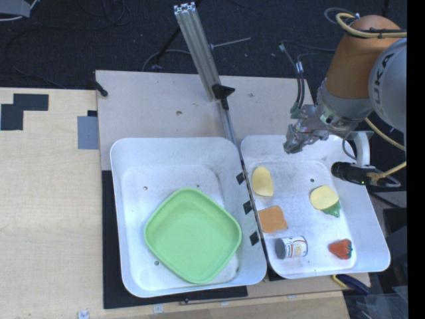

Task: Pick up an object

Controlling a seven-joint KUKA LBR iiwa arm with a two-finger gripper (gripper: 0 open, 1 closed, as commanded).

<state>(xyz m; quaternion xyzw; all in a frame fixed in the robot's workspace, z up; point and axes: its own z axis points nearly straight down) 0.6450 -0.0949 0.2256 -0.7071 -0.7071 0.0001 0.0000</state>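
Observation:
My gripper (294, 145) hangs above the far edge of the right bin (372, 261), with nothing between its fingers that I can make out. Below it in that bin lie a pale yellow piece (262, 181), an orange square block (272, 218), a small can on its side (291, 247), a yellow piece with a green edge (325, 198) and a red strawberry-like item (340, 248). The yellow piece lies nearest the gripper, toward the near left.
The left bin (126, 178) holds a green square plate (192, 234). Black clips (247, 207) sit along the divide between the bins. A slanted aluminium rail (202, 52) rises behind the bins.

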